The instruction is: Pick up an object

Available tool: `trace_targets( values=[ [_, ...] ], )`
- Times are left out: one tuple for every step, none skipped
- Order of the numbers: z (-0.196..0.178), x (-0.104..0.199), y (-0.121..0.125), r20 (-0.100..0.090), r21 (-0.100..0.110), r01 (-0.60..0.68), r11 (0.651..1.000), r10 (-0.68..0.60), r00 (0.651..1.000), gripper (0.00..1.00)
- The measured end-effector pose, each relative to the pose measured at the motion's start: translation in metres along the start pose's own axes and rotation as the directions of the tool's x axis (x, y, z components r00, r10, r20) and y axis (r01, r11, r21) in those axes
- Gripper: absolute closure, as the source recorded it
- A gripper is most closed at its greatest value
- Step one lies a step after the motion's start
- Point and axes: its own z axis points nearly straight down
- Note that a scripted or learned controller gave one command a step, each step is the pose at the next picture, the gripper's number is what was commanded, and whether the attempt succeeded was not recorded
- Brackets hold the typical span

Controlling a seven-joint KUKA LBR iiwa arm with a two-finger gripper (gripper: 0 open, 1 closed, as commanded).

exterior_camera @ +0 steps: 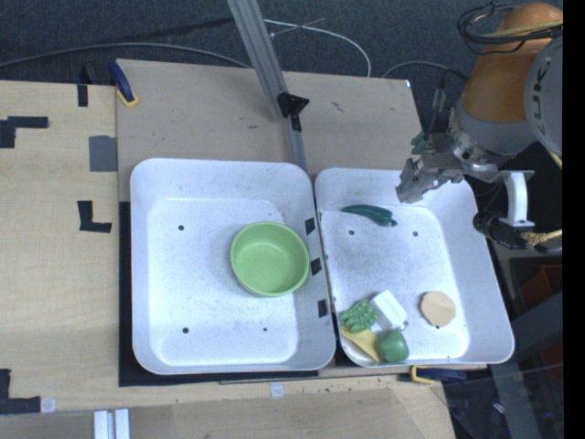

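Now my gripper hangs over the far edge of the right bin, just beside the dark green thing lying there. It looks empty, but I cannot tell if it is open or closed

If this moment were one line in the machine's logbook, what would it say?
gripper: above right bin's far edge, nothing visibly held | nearest: dark green item | green bowl: left bin

Pincer low, arm bent overhead
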Motion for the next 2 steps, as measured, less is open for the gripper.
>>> trace_targets(
  values=[
    [-0.004, 0.058, 0.005, -0.003, 0.005, 0.004, 1.000, -0.004, 1.000, 1.00],
    [0.015, 0.113, 0.006, -0.002, 0.008, 0.004, 1.000, -0.004, 1.000, 1.00]
  ],
)
